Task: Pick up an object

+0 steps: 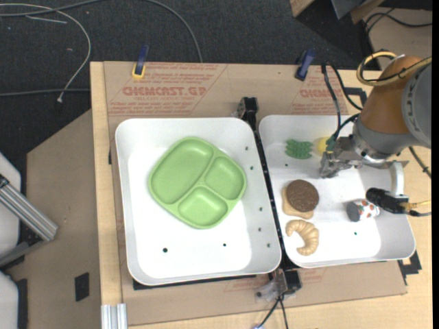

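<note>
In the right bin [391,249], my gripper [330,163] hangs low over the bin's upper middle, under the grey and orange arm [391,115]. Just left of it lies a green leafy toy [298,149], and a small yellow piece [322,143] sits right at the gripper's upper left edge, partly hidden. A round brown patty [301,196] lies below the gripper, with a tan croissant [304,236] further down. To the lower right rests a small grey, white and red object [362,210].
The left bin [137,252] holds a green divided plate [197,181]. A black divider with clamps [248,107] runs between the bins. Cables [336,94] trail from the arm over the right bin's top edge. A black and white fitting [387,199] hangs at the right.
</note>
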Available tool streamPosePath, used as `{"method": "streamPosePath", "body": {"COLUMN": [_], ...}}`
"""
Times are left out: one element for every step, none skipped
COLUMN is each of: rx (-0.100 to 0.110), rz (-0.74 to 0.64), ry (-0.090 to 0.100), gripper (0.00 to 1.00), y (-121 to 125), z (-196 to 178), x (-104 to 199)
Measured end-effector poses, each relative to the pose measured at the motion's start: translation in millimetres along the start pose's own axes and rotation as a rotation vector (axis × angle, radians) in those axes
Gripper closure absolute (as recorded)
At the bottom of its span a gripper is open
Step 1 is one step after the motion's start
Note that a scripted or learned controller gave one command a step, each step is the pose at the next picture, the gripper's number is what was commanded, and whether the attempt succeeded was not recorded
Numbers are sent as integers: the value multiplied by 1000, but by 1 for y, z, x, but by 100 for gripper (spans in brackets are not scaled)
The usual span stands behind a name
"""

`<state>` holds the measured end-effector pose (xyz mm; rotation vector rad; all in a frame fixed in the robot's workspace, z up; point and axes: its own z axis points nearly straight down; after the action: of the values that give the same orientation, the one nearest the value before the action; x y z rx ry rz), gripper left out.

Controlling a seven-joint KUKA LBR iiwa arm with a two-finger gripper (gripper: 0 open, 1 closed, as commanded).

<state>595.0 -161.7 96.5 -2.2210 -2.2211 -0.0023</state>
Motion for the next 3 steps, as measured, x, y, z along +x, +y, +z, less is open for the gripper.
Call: {"method": "streamPosePath", "body": {"rx": [-6,-5,-3], "rz": [-2,-2,-1], "ry": [-3,-3,-2], "gripper": [100,100,100], "y": [5,16,17], "z": [-58,-107,-123], "x": [9,11,11]}}
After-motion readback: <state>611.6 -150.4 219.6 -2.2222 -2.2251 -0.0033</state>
